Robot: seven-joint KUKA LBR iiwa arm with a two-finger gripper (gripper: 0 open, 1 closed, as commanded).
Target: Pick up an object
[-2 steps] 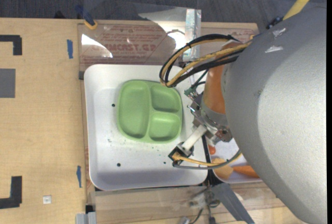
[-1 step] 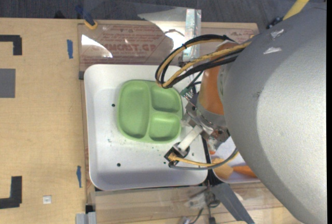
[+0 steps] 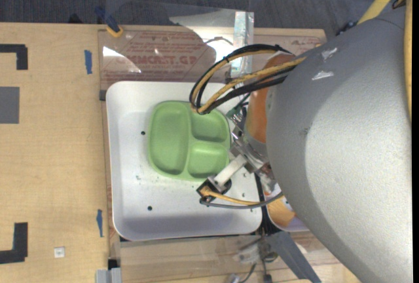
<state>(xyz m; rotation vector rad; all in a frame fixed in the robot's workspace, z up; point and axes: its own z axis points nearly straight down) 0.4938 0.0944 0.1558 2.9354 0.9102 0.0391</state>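
Light: bright and even across my bench.
Glare: shiny white patches on the clear plastic sheet (image 3: 173,39) above the white bin (image 3: 124,144).
Shadow: a soft dark edge under the green divided plate (image 3: 186,139).
Blur: my big grey arm (image 3: 347,150) is close to the camera and looks soft and fuzzy.
Sharpness: the bin and plate look clear.
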